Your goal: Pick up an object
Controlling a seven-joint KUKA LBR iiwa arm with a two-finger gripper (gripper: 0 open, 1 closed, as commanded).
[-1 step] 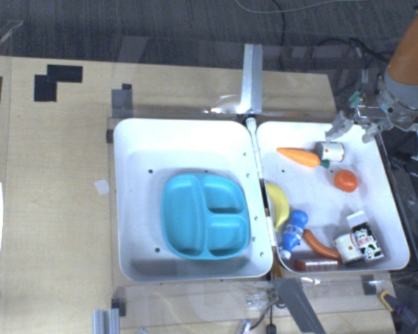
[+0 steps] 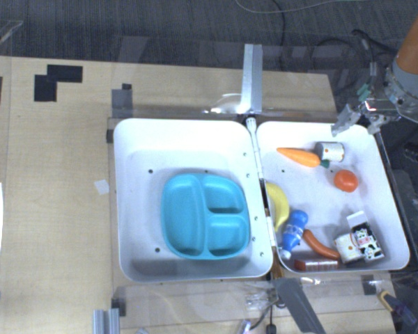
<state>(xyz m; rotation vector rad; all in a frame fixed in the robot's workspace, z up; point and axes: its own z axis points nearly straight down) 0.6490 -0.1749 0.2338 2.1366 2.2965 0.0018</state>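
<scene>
Camera: one fixed view, set high above my surface [image 2: 56, 207], looking down at a slant.
Facing: the far edge of the surface and dark floor lie along the top of the view; the near edge runs along the bottom.
Distance: far enough to take in both white bins whole, the left bin [image 2: 136, 152] and the right bin [image 2: 383, 186], side by side at centre.
My arm [image 2: 412, 68]: enters at the upper right corner.
Shared ground: a single view only.
</scene>
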